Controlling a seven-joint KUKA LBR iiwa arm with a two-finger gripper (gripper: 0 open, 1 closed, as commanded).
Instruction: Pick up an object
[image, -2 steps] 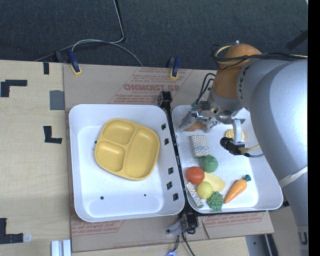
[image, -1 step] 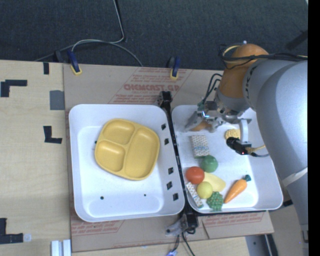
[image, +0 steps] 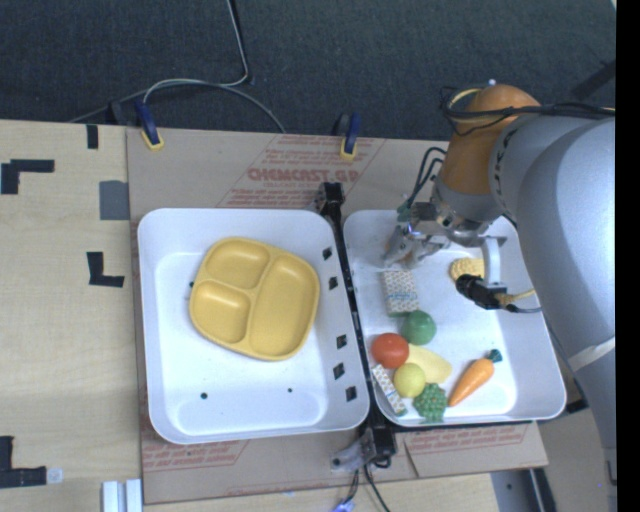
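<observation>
Arm first, since it was the largest thing I saw: the grey KUKA arm with its orange band (image: 478, 150) reached in from the right and bent down over the far end of the right-hand shallow white bin (image: 535, 395). The left-hand shallow white bin (image: 165, 330) held a yellow plastic plate with three compartments (image: 254, 297).

At the wrist, the two-finger gripper (image: 407, 252) pointed down and toward the left, hovering low over the bin's far left corner. I could not tell how wide the claw stood, and I saw nothing gripped in it.

The thing I judged nearest was a small pale speckled rectangular block (image: 401, 291), lying just beside the claw on its near side, its long axis running roughly front to back. So the coming move, as I read it, turned on a short shift toward the near edge and a descent.

Further toward the near edge lay a green round toy fruit (image: 419, 326), a red toy tomato (image: 390, 350), a yellow toy lemon (image: 409, 379), a green toy broccoli floret (image: 431, 402) and an orange toy carrot (image: 472, 379), lying slantwise. A small yellow toy piece (image: 463, 268) sat near the arm's right side.
</observation>
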